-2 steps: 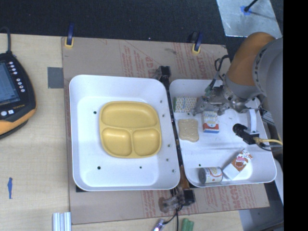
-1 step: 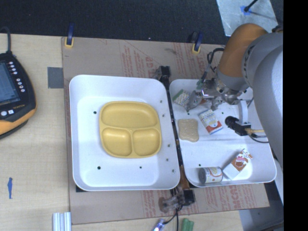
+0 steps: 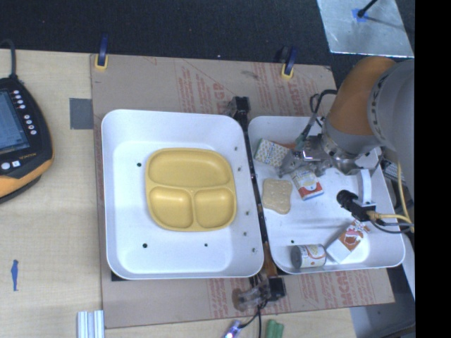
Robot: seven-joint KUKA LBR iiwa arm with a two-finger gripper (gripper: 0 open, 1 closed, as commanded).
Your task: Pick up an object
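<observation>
Two white bins lay under me, and my gripper point(image 3: 304, 159) hung over the right bin point(image 3: 318, 221). I counted five loose things in that one: two small red and white cartons, one can, one checked packet and one tan sponge. The near carton point(image 3: 308, 186) sat just below my gripper, tilted, so close that I could not tell if we touched. The checked packet point(image 3: 268, 151) lay just to the left of my gripper, and the tan sponge point(image 3: 277, 196) below and to the left of it. The can point(image 3: 310, 255) lay on its side well below, with the far carton point(image 3: 351, 239) just beside it. The left bin point(image 3: 127, 210), well apart from my gripper, held one yellow tray point(image 3: 190, 189) with three compartments. I could not tell whether my gripper was apart or together.
</observation>
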